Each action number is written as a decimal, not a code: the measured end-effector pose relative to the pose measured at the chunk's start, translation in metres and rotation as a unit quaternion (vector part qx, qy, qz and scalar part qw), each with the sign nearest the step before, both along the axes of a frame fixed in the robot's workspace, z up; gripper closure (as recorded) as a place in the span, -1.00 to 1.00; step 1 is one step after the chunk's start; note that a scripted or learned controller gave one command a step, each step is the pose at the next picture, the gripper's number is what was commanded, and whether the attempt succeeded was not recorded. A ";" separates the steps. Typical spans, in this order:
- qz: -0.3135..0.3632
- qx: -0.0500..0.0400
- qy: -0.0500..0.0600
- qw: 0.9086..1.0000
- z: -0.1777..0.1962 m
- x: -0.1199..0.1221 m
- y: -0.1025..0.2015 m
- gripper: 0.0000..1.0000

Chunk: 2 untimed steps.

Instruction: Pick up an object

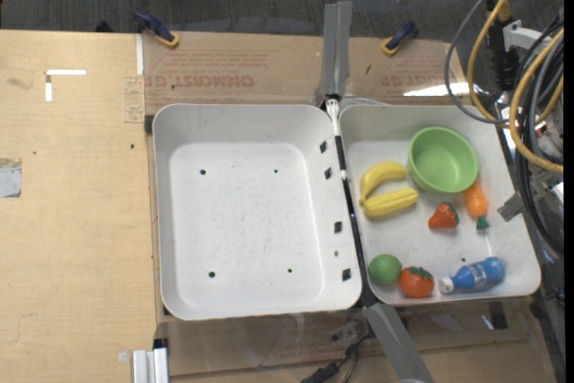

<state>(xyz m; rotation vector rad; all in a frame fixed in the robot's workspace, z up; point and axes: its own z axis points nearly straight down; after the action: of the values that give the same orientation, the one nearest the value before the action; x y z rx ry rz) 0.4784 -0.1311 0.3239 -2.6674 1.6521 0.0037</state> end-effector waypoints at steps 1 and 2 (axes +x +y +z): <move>-0.340 -0.001 0.000 0.940 -0.232 0.022 0.006 1.00; -0.131 0.000 0.000 0.991 -0.060 0.002 -0.024 1.00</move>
<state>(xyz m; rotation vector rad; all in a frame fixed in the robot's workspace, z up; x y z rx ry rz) 0.4800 -0.1549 0.2638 -2.4287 1.9865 0.0023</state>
